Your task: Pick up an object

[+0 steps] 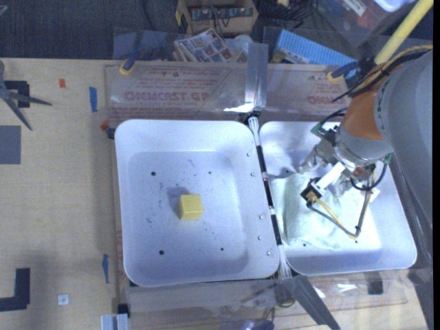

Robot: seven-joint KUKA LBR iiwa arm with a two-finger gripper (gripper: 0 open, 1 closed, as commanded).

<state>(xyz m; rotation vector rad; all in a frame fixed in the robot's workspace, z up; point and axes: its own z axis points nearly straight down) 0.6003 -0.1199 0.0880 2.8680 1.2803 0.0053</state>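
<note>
A small yellow cube [191,206] lies near the middle of the left white bin [137,150], with a faint shadow beside it. My gripper [307,165] hangs low over the right white bin [392,246], toward that bin's back left part, under the arm's orange band. It is well to the right of the cube, across the divider between the two bins. Nothing shows between its tips.
The ridge where the two bins meet [268,198] runs between the gripper and the cube. A clear plastic sheet [185,95] lies behind the bins. The wooden bench [48,205] stretches out to the left, and clutter sits at the back.
</note>
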